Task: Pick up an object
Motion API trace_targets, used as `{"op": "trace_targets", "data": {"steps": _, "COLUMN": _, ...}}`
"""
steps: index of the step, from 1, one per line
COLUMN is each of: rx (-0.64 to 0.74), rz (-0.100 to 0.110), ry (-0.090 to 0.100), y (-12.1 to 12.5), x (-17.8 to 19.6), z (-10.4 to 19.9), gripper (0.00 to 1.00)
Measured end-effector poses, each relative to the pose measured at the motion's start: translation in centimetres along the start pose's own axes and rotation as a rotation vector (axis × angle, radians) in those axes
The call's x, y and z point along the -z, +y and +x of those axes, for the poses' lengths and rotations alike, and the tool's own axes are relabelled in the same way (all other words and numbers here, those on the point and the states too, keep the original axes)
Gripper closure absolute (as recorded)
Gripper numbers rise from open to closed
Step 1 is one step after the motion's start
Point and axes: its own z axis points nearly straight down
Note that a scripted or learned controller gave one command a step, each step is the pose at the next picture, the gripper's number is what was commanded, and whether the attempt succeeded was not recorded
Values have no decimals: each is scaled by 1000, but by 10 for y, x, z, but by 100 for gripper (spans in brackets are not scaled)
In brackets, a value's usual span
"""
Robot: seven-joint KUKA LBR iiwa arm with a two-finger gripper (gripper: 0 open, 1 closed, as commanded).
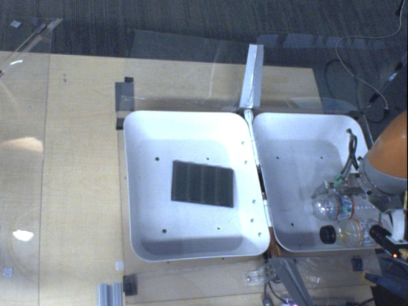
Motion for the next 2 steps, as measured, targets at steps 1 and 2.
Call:
{"op": "trace_targets", "data": {"steps": 1, "rx": 1, "rz": -18, "ry": -9, "y": 6, "x": 14, "z": -1, "gripper": 100}}
{"op": "trace_targets", "data": {"steps": 2, "rx": 1, "rz": -21, "ry": -11, "y": 7, "x": 15, "z": -2, "gripper": 0}}
